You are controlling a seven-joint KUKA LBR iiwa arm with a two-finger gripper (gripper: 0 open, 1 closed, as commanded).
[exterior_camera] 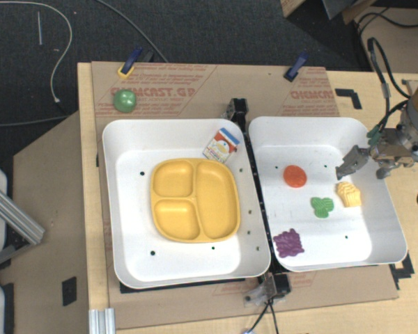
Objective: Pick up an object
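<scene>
Hand (366,160) low over the right bin (313,134), near its right wall; fingers spread apart, nothing between them. Corn (348,194) just below the hand, apart from it, lying on the bin floor. Nearby in the same bin: tomato (295,177), green piece (322,206), grapes (288,242). In the left bin (125,186): yellow tray (195,200) and a small carton (221,146) leaning by the top wall. Green ball (125,101) out on the table (188,82).

Likely target: the corn, closest to the fingers. Risks from here: descent off to one side, so one finger lands on top and pushes the corn away; small, rounded shape likely to squirt out on closing; bin's sloped right wall close by, so possible scrape or blocked finger.
</scene>
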